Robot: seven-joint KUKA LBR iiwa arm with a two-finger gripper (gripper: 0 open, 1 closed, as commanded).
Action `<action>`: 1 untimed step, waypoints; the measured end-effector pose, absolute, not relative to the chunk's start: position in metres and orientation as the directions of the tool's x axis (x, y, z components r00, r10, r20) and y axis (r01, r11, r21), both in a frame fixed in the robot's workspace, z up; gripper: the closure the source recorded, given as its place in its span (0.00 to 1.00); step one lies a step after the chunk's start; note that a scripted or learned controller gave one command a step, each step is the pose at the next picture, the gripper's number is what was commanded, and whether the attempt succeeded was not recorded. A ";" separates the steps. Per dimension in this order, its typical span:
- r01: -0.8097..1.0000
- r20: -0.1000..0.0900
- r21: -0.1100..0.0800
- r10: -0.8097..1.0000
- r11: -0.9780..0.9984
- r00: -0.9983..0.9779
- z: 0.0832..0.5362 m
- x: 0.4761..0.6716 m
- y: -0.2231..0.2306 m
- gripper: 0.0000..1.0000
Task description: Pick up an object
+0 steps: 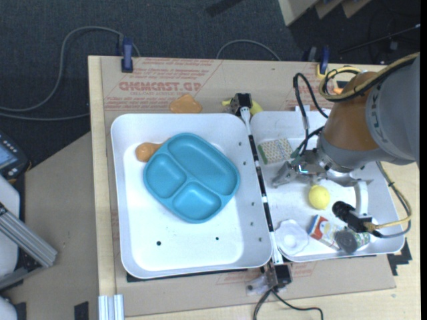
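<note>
Cardboard-topped bench [167, 79] bears two white bins [133, 199].

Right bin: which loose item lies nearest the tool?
The yellow ball, just below the tool; the red-and-white packet and clear round lid lie farther toward the front edge.

The grey arm [393, 112] enters from three o'clock, its orange band [350, 122] above the wrist. The gripper [288, 172] points toward nine o'clock, low, its jaws spread apart with nothing between them.
</note>
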State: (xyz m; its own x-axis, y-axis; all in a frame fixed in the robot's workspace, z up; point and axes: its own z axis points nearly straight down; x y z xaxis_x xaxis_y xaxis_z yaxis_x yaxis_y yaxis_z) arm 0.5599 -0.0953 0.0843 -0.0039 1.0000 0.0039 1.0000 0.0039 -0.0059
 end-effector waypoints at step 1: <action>1.000 0.001 -0.004 1.000 -0.003 0.003 0.084 0.530 -0.129 0.00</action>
State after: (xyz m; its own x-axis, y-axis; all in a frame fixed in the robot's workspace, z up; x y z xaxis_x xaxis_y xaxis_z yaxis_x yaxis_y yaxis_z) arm 0.5303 -0.1290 0.0844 0.0028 1.0000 0.0013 1.0000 -0.0028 -0.0041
